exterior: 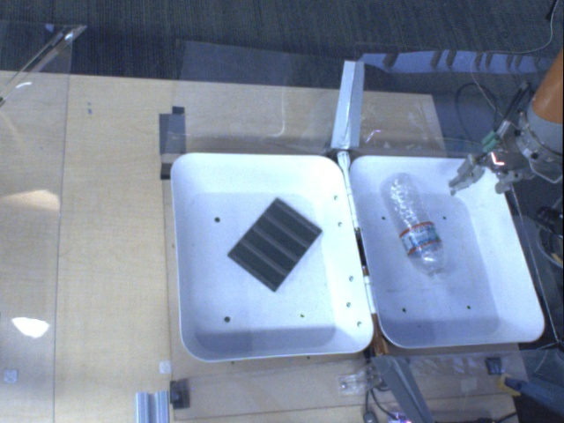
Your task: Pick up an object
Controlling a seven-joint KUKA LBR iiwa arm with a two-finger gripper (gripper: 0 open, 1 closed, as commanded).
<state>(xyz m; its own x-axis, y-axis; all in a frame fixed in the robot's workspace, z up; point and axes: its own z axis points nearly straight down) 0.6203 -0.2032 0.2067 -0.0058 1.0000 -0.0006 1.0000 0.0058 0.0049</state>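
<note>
Counter (97,236), one: light wood surface carrying two shallow white bins side by side. Left bin (198,324), one: holds a single dark ribbed rectangular panel (275,243), lying flat and turned diagonally, roughly in the bin's middle. Right bin (520,320), one: sits just beside the left bin, their inner walls touching or nearly so. Contents of right bin: one clear plastic bottle (414,226), lying on its side at a slant, with a label band bearing blue and red marks around its lower half; the bottle rests in the bin's middle and upper part, well apart from the panel. Metal divider post (348,104), one: runs back from the junction of the two bins at their far edge. Arm, one: grey with an orange band, entering above the right bin's far right corner. End effector (483,167), one: two fingers visible, spread apart with nothing between them, hanging over the right bin's upper right corner, near the bottle's upper end but apart from it. Clear sheeting lies across the counter to the left of the left bin and behind both bins.
</note>
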